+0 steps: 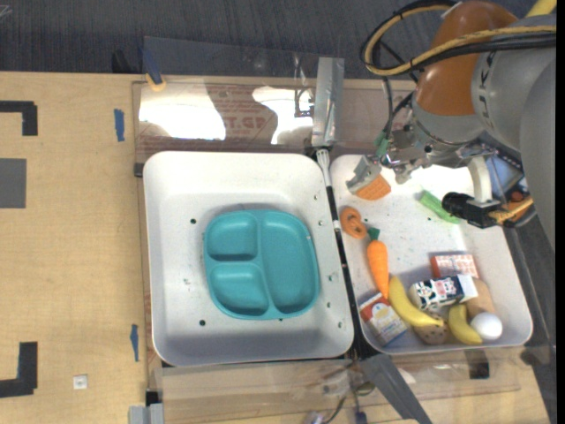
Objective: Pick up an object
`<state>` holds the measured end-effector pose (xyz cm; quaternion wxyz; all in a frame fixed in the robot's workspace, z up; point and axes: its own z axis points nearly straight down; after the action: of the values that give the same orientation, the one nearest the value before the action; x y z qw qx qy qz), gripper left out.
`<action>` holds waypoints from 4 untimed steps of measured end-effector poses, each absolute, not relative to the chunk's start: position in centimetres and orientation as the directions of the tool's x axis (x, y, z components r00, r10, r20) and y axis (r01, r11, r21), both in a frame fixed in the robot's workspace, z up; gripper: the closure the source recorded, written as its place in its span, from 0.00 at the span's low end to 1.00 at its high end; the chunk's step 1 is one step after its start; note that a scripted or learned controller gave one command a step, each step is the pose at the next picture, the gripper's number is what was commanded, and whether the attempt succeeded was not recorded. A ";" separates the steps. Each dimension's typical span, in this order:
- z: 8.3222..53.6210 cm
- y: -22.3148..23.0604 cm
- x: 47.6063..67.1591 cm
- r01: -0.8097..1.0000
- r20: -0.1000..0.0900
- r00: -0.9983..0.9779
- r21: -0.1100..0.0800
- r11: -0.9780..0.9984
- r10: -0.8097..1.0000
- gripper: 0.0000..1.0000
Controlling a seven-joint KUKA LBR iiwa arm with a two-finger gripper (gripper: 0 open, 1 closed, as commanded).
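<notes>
My gripper hangs low over the far left corner of the right bin. A small orange piece lies right under its tip, touching or nearly touching it. Nearby in the same bin lie a round orange-and-green toy, a carrot and a green strip. Toward the near side lie a banana, a black-and-white carton, a red-and-white box, a small orange carton and a white egg.
The left bin holds a teal divided plate. A metal divider stands between the bins at the back. The arm's orange band and grey body cover the right bin's far right corner.
</notes>
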<state>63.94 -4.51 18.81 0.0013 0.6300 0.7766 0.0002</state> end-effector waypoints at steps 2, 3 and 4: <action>8.6 -9.8 66.7 0.994 0.000 -0.105 0.000 0.105 0.994 0.00; 9.6 -9.8 66.6 0.994 -0.002 -0.108 -0.008 0.108 0.994 1.00; 9.6 -9.8 66.7 0.994 -0.002 -0.108 -0.005 0.108 0.994 0.00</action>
<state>66.65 -9.78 9.65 -0.0012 0.6677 0.7445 -0.0025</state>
